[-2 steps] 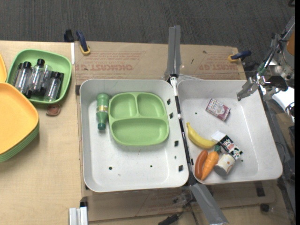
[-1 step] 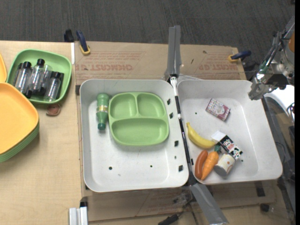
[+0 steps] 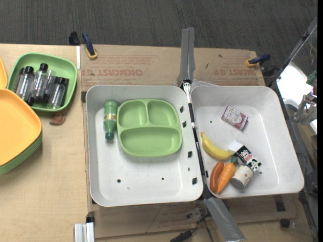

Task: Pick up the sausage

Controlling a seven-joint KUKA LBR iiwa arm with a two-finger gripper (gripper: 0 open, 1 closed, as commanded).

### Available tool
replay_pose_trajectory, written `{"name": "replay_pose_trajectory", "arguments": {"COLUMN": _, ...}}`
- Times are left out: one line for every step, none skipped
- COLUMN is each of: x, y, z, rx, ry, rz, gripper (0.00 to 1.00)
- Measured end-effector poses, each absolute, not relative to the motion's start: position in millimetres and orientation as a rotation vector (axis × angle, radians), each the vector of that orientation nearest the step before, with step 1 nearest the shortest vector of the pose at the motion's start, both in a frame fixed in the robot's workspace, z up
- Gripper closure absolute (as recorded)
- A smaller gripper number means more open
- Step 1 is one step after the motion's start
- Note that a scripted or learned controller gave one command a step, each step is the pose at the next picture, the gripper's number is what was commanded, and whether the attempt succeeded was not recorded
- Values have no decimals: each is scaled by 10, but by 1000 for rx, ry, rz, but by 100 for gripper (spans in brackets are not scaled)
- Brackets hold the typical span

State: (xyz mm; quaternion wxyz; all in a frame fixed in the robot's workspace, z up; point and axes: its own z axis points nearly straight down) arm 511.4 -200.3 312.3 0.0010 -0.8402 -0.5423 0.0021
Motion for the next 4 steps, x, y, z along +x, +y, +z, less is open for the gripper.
{"name": "replay_pose_trajectory", "arguments": {"x": 4973, "y": -2042, "z": 1838, "rx": -2875, "ry": -1258, "rz": 8, "gripper": 100}}
{"name": "replay_pose_trajectory", "arguments": {"x": 5606, "y": -2120, "z": 946, "rx": -3035, "ry": -804, "rz": 7, "gripper": 100}}
{"name": "replay_pose_trajectory", "arguments": {"x": 5181, "y": -2195, "z": 908, "rx": -3119, "ry": -322, "rz": 7, "gripper": 100}}
{"name": "replay_pose_trajectory", "arguments": {"x": 4763, "y": -2100, "z": 1065, "rx": -3070, "ry": -649, "rz": 6, "gripper": 100}}
